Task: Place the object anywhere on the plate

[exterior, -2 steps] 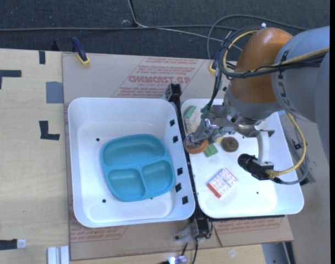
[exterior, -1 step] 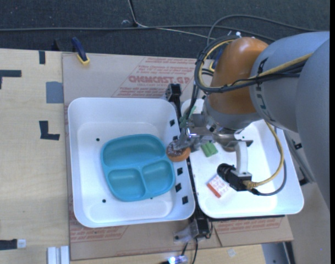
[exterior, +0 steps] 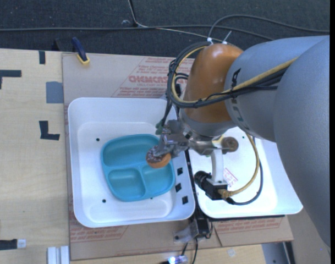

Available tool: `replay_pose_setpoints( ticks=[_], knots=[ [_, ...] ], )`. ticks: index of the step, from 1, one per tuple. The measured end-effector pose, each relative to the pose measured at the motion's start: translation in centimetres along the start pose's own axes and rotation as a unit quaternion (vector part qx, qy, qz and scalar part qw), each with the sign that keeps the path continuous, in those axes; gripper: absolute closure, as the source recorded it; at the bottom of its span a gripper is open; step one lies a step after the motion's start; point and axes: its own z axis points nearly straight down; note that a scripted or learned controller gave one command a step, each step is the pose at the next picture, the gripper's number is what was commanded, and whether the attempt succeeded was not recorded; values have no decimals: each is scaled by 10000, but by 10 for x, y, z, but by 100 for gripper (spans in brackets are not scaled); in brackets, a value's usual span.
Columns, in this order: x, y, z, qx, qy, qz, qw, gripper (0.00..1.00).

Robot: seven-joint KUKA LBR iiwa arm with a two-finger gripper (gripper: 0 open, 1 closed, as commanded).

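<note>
A blue plate [exterior: 126,169] with three compartments lies in the left white bin [exterior: 82,147]. My gripper [exterior: 159,155] reaches down over the plate's right side. A small orange and brown object [exterior: 158,159] sits between its fingers, right at the plate's right rim, so the gripper is shut on it. I cannot tell whether the object touches the plate. The grey arm with its orange band [exterior: 211,81] hides the bin's right wall and much of the right bin.
The right white bin [exterior: 272,197] holds a small brown piece [exterior: 230,143] and a white card with red print [exterior: 229,176]. A black and yellow cable [exterior: 233,194] loops over it. A blue and yellow clamp [exterior: 79,51] sits on the cardboard at the back left.
</note>
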Motion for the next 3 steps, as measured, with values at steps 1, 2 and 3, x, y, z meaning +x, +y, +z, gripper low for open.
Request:
replay_pose_setpoints(
  ticks=[1, 2, 3],
  knots=[
    [44, 13, -10, -12, -2, 6, 10000, 100],
    [39, 9, -11, -2, -9, 19, 10000, 100],
    [39, 10, -11, -4, -9, 18, 10000, 0]
  ],
)
